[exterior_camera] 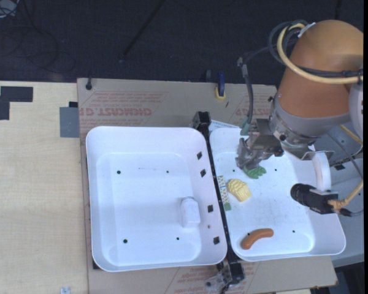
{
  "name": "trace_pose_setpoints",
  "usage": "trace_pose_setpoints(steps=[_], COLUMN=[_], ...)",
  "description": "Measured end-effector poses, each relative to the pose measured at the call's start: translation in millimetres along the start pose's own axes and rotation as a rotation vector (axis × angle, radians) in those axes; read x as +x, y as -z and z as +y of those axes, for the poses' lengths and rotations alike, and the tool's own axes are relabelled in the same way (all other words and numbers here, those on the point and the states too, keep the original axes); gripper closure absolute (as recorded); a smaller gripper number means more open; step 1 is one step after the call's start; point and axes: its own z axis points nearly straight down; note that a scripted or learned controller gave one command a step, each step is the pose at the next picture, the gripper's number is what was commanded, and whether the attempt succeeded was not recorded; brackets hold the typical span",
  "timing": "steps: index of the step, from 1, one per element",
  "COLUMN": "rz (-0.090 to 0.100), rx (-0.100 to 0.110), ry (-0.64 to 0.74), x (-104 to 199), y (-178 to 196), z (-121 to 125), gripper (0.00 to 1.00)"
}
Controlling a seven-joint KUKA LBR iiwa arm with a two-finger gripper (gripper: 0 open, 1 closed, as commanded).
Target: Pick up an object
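Dark floor behind bench; two white bins [110,164]; jaws [248,161] over green object [256,172], state unclear.

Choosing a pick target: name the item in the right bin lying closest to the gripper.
The small green object, directly beneath the gripper; the yellow corn-like piece and orange sausage lie farther toward the front.

Bright, even overhead light; soft, slightly blurry picture.
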Motion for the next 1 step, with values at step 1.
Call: trace_pose_setpoints(steps=[1], rz=[0.0], rx=[0.003], ry=[-0.001], x=[-1.1], y=[9.1], z=[0.1], gripper=[1.0])
